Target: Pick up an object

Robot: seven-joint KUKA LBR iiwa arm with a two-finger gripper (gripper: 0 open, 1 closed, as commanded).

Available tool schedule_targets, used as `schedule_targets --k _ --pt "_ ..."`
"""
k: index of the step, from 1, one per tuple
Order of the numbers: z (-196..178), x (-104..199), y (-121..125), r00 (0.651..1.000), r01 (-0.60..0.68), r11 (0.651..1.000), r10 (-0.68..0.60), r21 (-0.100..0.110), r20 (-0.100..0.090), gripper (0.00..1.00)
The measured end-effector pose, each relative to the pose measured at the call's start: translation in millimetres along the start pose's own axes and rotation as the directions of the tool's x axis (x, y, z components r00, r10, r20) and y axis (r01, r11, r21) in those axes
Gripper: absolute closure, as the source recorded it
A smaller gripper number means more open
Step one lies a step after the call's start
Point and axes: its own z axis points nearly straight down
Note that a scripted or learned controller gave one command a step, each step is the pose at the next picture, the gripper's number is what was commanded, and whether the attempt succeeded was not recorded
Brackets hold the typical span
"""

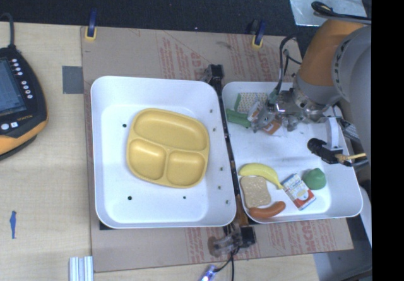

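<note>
Two bins: left bin and right bin sit side by side on the bench, rims nearly touching.
Arm: grey w/ orange band, reaches in from the right, wrist over the upper part of the right bin.
Yellow tray: three-compartment plate, lies flat mid left bin, untouched.
Gripper: low over the upper-left part of the right bin, among small items there. Can't tell how far open it is or whether it has hold of anything; too cluttered and blurred at the tips.
Banana: lies in lower part of right bin, just above the bread slice.
Sausage: just below the bread, near bin's front rim.
Carton: small red-white box, right of the banana, beside the green ball.
Green piece: flat item at left wall of right bin, just left of the gripper.
Progress: approach looks made, pick not confirmed. Nothing seen lifted clear of the bin. Probable target = something under the gripper, near the green piece, but can't say which.
Left to do: secure the grasp, raise the object clear.
</note>
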Motion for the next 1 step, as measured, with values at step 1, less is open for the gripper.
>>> schedule_targets --k 1 --pt "0.9 -9.0 12.1 1.0 0.007 0.999 -0.007 0.035 -0.018 0.0"
